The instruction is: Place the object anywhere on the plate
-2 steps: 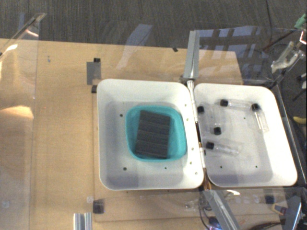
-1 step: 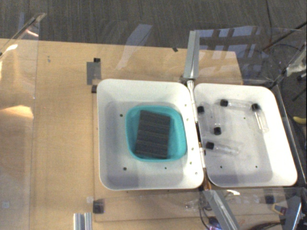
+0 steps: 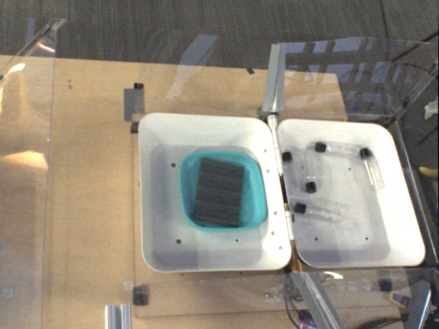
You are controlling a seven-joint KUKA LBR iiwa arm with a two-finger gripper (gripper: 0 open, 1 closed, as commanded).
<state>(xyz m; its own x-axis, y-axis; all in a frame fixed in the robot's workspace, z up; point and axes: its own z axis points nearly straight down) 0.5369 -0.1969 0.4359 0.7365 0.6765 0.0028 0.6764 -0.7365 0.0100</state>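
Observation:
A teal square plate sits in the middle of the left white bin. A dark grey ribbed rectangular block lies flat on the plate, within its rim and turned slightly clockwise. Nothing touches the block.
The right white bin holds clear tubes with black caps: one at the back, one at the right, one near the front left. Loose black caps lie near its left wall. A metal divider stands behind the bins.

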